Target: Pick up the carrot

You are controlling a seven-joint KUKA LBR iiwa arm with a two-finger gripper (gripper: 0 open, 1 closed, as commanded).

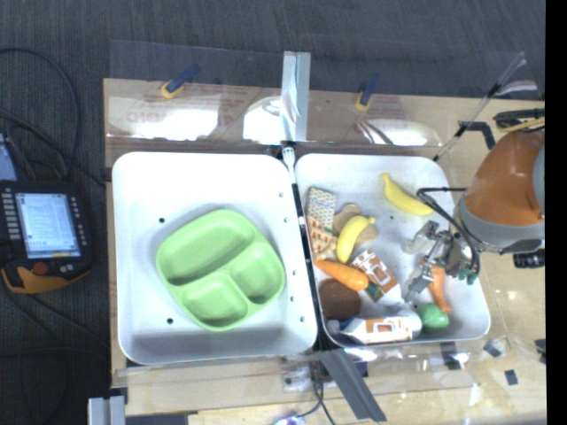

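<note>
We list two white bins: the left bin (133, 237) holds a green divided plate (221, 268), and the right bin (354, 171) at lower right holds the clutter. There we count two bananas (405, 197), a carrot (344, 275) lying near the bin's left wall, and a second carrot (438, 289). The gripper (423, 277) hangs beside that second carrot; we cannot tell its opening or any hold.

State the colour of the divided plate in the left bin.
The divided plate is light green, seen plainly in the camera view.
</note>
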